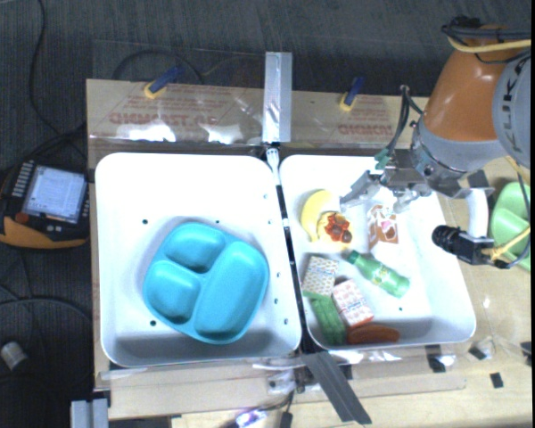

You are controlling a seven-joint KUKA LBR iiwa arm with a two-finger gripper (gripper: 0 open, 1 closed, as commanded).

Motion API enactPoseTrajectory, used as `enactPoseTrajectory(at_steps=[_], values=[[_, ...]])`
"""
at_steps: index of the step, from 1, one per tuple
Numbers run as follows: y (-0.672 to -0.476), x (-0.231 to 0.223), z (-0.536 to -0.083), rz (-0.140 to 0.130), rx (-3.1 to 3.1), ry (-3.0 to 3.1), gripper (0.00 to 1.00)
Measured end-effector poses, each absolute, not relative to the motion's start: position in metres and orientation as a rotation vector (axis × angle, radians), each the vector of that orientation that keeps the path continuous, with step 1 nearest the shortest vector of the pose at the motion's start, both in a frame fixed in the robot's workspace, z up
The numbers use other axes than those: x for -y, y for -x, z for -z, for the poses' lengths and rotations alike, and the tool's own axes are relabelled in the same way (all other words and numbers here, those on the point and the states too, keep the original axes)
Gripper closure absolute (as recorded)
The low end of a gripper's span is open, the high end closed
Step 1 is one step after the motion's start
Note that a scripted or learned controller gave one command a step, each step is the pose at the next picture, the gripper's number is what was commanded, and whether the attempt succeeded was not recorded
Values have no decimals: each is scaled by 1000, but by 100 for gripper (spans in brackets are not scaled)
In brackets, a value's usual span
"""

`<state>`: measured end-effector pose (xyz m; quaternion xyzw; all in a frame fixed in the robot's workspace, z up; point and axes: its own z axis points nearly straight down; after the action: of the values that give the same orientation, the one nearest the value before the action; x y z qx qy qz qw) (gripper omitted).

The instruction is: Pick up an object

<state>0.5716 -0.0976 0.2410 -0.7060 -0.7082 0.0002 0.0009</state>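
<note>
Two white bins (116,239) sit side by side. Open and empty, the gripper (381,191) hovers at the right bin's far edge. It looks mid-approach; next it must descend onto the carton (383,227).

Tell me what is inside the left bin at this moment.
The left bin holds one thing: a blue sectioned tray with three compartments, lying near the front right of the bin. Whatever might lie under the tray is covered and cannot be seen.
</note>
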Motion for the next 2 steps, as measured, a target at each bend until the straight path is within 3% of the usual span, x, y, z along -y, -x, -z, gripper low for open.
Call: enactPoseTrajectory(at_steps=[1,2], values=[[-578,157,-167,-4,2091,2344,0],[-582,99,-237,-2,2087,2345,0]])
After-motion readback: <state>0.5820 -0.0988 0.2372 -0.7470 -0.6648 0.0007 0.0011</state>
